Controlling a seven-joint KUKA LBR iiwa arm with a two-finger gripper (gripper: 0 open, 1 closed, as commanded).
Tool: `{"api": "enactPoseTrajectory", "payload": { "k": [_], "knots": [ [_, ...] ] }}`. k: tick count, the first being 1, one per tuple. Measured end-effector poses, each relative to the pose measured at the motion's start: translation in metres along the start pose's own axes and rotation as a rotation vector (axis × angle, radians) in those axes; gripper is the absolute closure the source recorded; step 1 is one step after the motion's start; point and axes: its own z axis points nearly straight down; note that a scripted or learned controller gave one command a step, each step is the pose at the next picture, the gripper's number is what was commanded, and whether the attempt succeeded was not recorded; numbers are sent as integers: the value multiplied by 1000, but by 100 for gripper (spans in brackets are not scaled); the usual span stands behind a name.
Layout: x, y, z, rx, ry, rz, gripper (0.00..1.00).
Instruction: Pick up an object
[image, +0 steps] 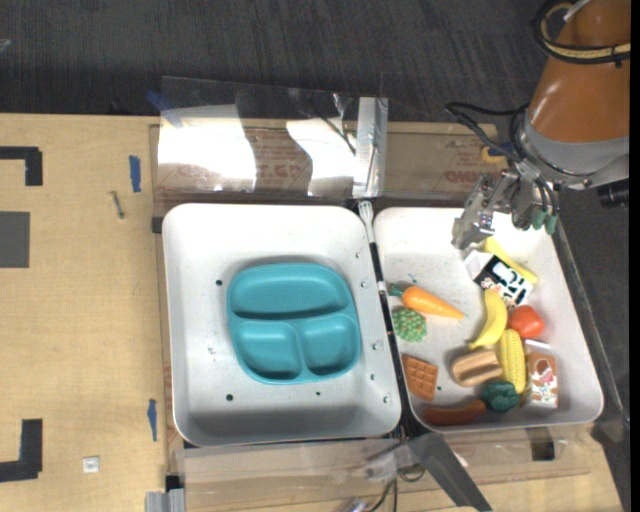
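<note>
The right bin (430, 240) holds several toy foods along its near and right side: a carrot (432, 302), a banana (490, 318), a tomato (526, 322), a corn cob (512, 360), a bun (475, 367), a waffle (421, 376) and a green cluster (408, 323). A yellow, black and white packet (503, 272) lies at the far right of the bin. My gripper (505, 228) hangs over the bin's far right corner, just above and behind that packet. It is open with nothing between its fingers.
The left bin (190, 250) carries a teal divided tray (292, 322). A red sausage (455, 412), a green piece (500, 396) and a small carton (541, 380) crowd the right bin's near corner. A clear panel (260, 150) stands behind the bins.
</note>
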Motion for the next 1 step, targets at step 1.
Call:
{"api": "enactPoseTrajectory", "payload": {
  "k": [1],
  "knots": [
    [-17,99,25,-3,8,33,100]
  ]
}}
